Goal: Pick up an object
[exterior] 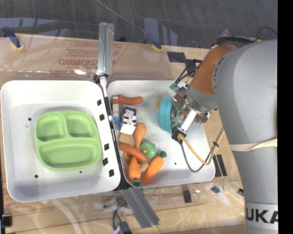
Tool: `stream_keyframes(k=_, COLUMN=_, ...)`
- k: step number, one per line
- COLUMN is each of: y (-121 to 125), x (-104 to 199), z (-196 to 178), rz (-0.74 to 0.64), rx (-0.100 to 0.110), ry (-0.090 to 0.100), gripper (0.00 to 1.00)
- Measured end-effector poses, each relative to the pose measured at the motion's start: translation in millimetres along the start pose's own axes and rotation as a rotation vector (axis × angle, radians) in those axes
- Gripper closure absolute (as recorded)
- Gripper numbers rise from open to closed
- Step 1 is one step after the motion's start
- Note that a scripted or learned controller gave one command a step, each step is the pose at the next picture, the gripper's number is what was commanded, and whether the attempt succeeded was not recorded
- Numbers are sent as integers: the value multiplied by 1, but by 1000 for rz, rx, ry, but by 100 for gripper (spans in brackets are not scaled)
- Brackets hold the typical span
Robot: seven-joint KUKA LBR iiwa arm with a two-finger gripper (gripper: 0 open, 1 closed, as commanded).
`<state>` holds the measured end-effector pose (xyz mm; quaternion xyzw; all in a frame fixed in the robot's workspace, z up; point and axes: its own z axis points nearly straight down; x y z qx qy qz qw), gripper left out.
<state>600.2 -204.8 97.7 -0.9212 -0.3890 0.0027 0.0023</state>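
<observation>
The teal bowl stands on edge in the right bin, tilted, right against the end effector, which hangs over the bin's right half; whether the end effector is spread or pressed together cannot be told, since the wrist hides it, and nothing shows the bowl pinched. To the left of the end effector, past the bowl, the other things crowd the bin's left wall: a sausage near the far edge, a small milk carton beside it, then below these a heap of an orange carrot, a green pepper, a red hot dog and two more carrots down to the near wall. Below and to the right of the end effector the bin floor is bare white up to the near right corner, crossed by a loop of yellow cable from the wrist. Far to the left, beyond the divider where the two rims touch, the left bin holds a green divided plate near its middle, with open floor all round it up to the walls. The bench shows past the far rims.
</observation>
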Motion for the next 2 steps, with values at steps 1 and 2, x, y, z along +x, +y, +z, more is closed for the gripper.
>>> stream_keyframes(k=1, y=29, x=31, z=3, rz=166, rx=-6, ry=6, gripper=100)
stream_keyframes(k=2, y=-18, x=60, z=-116, rz=381, rx=-7, ry=8, gripper=100)
